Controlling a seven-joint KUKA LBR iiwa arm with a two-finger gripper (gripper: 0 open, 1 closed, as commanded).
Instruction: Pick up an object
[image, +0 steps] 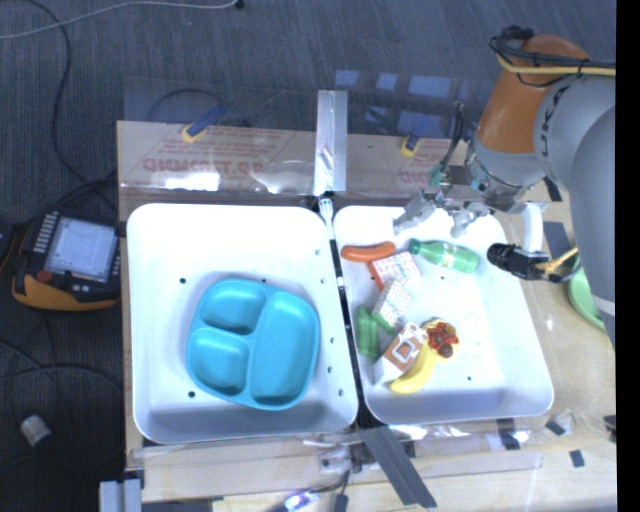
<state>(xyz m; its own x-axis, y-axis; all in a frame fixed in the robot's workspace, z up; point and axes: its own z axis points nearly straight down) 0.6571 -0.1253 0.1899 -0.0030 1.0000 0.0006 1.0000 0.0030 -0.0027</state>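
Arm: grey with an orange band, reaching in from the right; its two-finger gripper (440, 216) hangs over the far edge of the right shallow white bin (500, 385)
Fingers: spread wide apart; nothing between them
Green plastic bottle (445, 255): lying on its side just below the gripper, apart from it
Orange sausage-shaped toy (368, 252): left of the bottle
Yellow banana (417, 373): near front, touching a small red-and-white box (405, 347)
Left white bin (160, 240): holds a blue three-compartment plastic tray (255, 342)
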